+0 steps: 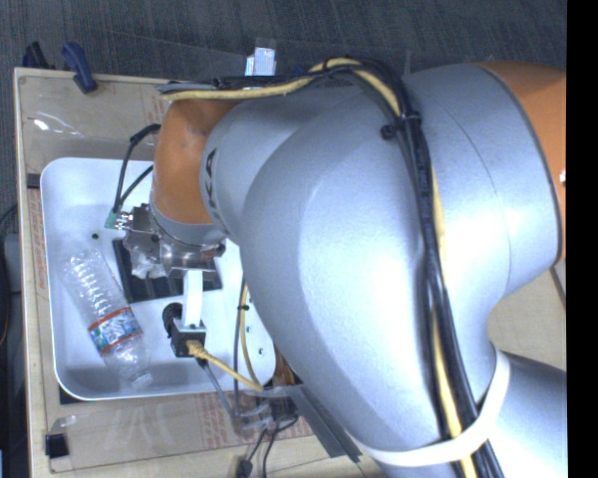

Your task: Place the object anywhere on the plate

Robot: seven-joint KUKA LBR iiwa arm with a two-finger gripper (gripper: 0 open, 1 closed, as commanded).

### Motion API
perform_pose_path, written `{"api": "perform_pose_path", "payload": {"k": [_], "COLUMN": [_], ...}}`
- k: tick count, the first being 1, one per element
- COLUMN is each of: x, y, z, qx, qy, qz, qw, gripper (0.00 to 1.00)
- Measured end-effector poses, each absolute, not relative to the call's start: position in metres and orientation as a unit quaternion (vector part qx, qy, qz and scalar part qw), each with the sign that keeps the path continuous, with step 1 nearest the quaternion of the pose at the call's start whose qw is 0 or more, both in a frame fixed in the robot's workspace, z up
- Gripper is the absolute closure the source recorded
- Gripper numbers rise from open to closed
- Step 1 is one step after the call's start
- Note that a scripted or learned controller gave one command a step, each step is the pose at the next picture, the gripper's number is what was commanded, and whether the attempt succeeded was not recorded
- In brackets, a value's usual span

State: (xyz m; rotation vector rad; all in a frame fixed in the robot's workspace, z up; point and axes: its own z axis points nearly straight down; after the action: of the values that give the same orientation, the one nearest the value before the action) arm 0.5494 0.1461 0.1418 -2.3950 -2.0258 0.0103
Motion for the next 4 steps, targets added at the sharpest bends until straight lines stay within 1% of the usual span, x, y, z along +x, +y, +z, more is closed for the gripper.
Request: {"api": "perform_pose_path", "payload": {"k": [1, 2, 3, 4], "x": [0.6, 0.58, 0.6, 0.596], "y": [0.039, 0.111, 0.067, 0.141], "z": [0.191, 0.127, 0.192, 0.169], "qx": [-0.763, -0.751, -0.66, -0.754], "qy": [-0.646, -0.66, -0.751, -0.657], "qz": [0.0014, 0.003, 0.0006, 0.0017], "qw": [0.001, 0.002, 0.0, 0.001], "gripper": [1.0, 1.0, 1.0, 1.0]}}
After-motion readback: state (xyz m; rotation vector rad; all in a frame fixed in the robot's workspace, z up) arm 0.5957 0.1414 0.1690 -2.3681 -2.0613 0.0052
